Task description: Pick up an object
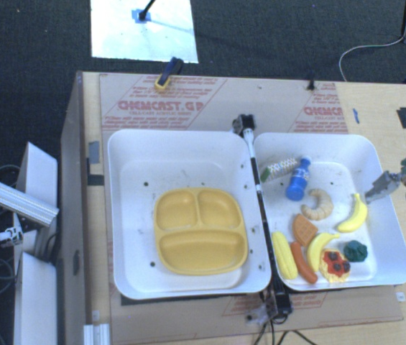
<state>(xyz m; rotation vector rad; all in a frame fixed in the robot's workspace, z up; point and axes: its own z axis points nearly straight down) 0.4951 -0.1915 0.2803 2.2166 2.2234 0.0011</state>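
The yellow divided plate [200, 230] sits alone in the left bin [127, 157]. In the right bin [375, 153], a banana [353, 214] lies along the right wall, long axis slanting up-right. The gripper [384, 185] hangs just up-right of its top end, near that rim; whether its grip is spread or closed, I cannot tell.

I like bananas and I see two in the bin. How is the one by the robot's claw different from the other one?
The banana by the gripper lies near the right bin's wall, with bare floor round most of it. The lower banana is packed among the other toy food, next to the pizza slice. The first slants up to the right; the second bends over the pizza. Both are yellow and curved.
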